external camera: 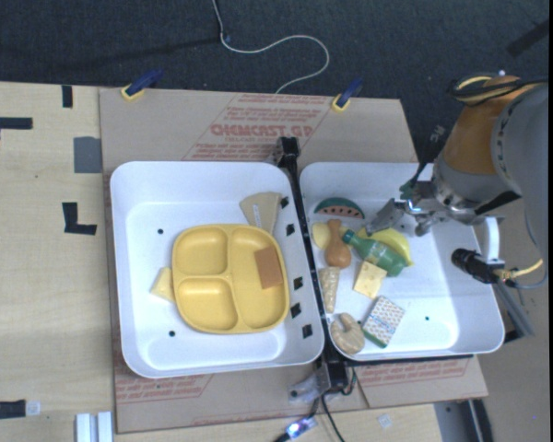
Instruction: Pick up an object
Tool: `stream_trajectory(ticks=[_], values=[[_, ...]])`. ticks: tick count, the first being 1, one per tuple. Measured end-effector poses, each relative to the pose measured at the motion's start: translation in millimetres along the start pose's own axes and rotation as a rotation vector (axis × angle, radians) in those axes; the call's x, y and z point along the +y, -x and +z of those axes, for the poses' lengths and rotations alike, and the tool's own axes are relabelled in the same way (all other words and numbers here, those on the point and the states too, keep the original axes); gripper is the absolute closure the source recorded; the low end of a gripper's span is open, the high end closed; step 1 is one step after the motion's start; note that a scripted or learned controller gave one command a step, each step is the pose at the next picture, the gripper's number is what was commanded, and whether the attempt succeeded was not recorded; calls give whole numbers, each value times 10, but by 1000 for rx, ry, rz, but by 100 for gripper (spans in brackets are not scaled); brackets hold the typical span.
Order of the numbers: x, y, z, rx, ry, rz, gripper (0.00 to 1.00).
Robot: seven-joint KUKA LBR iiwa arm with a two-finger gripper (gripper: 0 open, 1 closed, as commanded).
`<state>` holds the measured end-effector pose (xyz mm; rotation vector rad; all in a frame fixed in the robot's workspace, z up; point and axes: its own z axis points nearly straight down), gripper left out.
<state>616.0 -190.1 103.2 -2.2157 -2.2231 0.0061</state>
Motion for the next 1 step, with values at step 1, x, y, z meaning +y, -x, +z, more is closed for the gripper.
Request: stream_trajectory(ticks=[1], values=[[3, -17, 197, -1, 2, -1, 0]])
